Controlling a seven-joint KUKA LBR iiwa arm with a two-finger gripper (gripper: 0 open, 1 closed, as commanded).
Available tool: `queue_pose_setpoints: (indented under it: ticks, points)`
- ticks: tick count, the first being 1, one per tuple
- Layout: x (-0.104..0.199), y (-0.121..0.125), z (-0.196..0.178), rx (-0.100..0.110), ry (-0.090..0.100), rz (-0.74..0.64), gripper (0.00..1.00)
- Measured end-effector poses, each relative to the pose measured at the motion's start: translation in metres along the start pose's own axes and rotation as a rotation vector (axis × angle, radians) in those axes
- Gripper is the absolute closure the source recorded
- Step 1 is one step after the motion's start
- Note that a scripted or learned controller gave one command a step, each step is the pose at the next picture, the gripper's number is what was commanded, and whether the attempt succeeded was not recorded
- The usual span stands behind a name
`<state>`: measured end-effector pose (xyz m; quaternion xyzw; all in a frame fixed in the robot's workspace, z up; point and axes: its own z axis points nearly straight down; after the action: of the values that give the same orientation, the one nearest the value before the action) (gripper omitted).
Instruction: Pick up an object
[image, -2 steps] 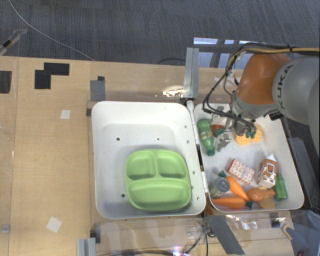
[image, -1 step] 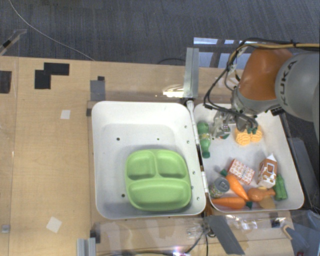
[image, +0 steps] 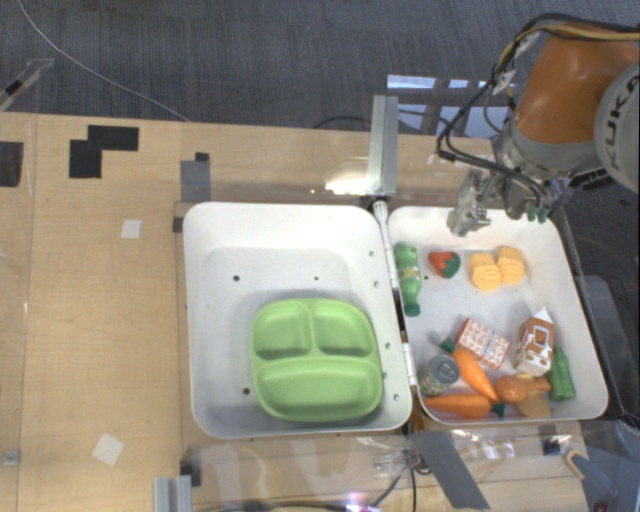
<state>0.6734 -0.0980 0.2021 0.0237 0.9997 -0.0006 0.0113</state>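
Here we log the surface (image: 90, 330) first: pale wood, spreading out to the left of the jaws, with black marks near its far left corner. Two white bins sit on it side by side. The left bin (image: 215, 300) lies to the left of and nearer the camera than the jaws; the right bin (image: 570, 290) lies directly beneath them, its far edge just under the fingers. The arm (image: 575, 85), grey with an orange band, comes in from the right and hangs over the far right corner of the right bin.

In the left bin we note a green divided plate (image: 315, 360), well apart from the jaws, toward the near left.

The jaws (image: 478, 215) hover at the far edge of the right bin. We cannot tell how far open they are; nothing shows between the fingers.

Objects in the right bin, all on the near side of the jaws:
- orange carrot (image: 473, 372), near middle, well apart.
- a second orange piece (image: 458, 406) at the near edge, left of a brown rounded item (image: 515, 389).
- green bottle (image: 406, 272) along the left wall, to the left of the jaws.
- small carton (image: 535, 342) with a white top, to the near right.
- red-and-white checked box (image: 484, 342), touching the carrot.
- yellow corn pieces (image: 497, 268), just near-side of the jaws, closest pick candidate.
- grey can (image: 438, 373), beside the carrot.
- dark green piece (image: 560, 378) at the right wall.
- red item with green cap (image: 444, 263), near the jaws, to their left.
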Motion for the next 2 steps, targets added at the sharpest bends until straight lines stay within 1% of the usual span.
queue_pose_setpoints:
  ticks: [1,2]
  points:
    - [0.002,-0.03,-0.059,0.0,0.006,-0.126,1.0]
    - [0.0,-0.028,-0.071,0.0,-0.004,-0.13,1.0]
